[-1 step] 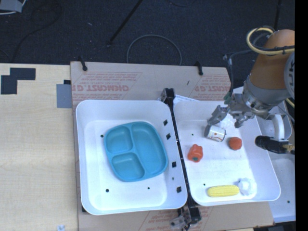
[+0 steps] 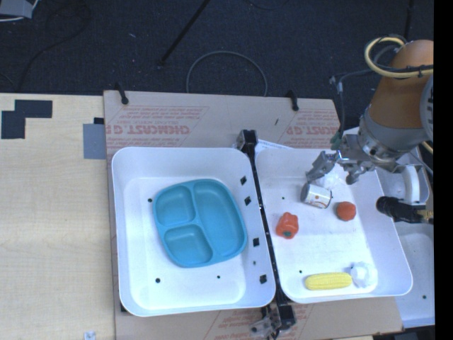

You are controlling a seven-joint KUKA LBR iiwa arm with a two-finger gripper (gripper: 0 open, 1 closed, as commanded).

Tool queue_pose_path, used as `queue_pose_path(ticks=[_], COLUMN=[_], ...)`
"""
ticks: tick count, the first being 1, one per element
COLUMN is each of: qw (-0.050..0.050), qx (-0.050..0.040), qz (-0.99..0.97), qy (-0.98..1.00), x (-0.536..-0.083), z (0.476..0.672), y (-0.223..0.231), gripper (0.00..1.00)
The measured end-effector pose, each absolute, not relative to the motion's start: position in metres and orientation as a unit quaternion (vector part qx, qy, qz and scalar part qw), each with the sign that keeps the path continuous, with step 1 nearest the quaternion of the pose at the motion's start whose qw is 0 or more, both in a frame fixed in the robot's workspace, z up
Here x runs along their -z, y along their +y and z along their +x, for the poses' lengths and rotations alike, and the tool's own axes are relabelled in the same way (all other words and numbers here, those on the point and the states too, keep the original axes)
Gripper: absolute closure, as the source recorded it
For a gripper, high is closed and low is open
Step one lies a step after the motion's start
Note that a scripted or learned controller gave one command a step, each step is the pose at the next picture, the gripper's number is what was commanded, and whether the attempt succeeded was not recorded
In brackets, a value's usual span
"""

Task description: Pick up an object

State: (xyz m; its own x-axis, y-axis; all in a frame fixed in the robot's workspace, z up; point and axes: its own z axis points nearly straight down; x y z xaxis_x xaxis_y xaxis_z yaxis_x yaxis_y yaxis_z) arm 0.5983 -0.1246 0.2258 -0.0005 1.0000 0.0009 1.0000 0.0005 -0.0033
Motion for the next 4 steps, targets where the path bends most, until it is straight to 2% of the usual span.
queue_pose_path(ticks=[1,3,4], qw=[0.002,0.002,0.002], qx=[-0.0016,-0.0016,-0.0015], qz=[-0.707,-0.707,-0.709], qy=[-0.707,-0.707,-0.705], x=[-0.166,-0.085,-0.097], z=[0.599,0.598,0.598], y=[-0.131,-0.129,-0.130], gripper=[0.00,0.00,1.00])
